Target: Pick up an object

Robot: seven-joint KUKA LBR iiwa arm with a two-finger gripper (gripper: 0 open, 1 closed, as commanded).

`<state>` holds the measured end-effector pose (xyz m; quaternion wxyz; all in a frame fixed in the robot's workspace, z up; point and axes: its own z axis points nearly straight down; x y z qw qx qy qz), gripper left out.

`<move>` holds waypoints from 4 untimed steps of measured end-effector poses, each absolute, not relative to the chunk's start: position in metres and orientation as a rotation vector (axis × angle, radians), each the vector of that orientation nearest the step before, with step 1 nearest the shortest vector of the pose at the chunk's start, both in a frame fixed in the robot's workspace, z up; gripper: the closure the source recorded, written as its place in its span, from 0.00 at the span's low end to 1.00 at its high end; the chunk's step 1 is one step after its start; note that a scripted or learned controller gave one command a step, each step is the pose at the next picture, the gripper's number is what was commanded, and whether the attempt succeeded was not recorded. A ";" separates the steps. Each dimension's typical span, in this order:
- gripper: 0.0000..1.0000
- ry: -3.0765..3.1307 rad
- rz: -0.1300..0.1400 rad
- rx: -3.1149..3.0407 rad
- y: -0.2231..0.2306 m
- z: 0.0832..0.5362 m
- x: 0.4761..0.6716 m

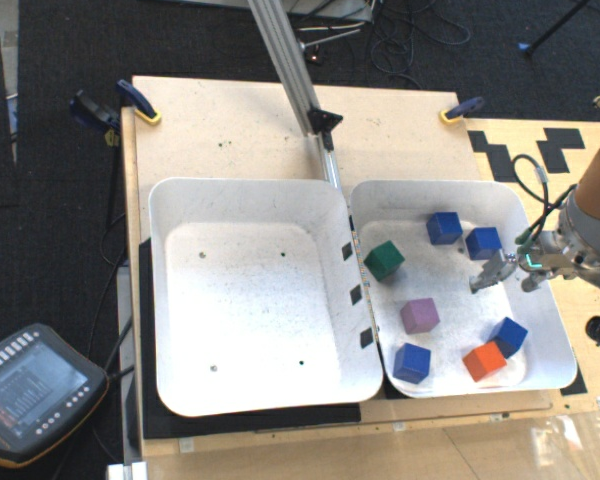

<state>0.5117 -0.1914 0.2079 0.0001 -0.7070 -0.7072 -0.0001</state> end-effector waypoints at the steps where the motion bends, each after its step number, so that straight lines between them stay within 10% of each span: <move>1: 0.00 -2.217 0.004 -2.219 -0.190 0.161 0.503; 3: 0.00 -2.224 0.001 -2.221 -0.199 0.095 0.503; 4: 1.00 -2.222 -0.002 -2.224 -0.199 0.105 0.504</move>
